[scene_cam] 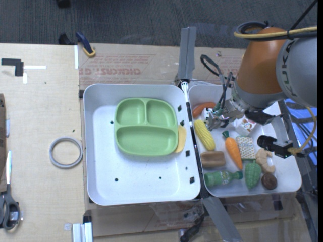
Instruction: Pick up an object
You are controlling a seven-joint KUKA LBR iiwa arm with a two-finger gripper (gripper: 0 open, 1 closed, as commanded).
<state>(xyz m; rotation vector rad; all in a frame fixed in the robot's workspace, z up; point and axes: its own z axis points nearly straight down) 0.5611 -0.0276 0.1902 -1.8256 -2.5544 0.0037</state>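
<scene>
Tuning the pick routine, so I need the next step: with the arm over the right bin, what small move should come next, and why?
Probably a short descent toward the corn cob. The gripper hangs over the right bin just up and right of the cob, with nothing seen in its grasp. The carrot lies close by, so a slight shift left before lowering may avoid it.

"KU" lettering on grey arm (303,59)

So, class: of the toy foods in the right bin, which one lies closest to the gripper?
The corn cob: yellow, lying lengthwise by the bin's left wall, just below-left of the gripper. The carrot and green bottle lie farther down.
</scene>
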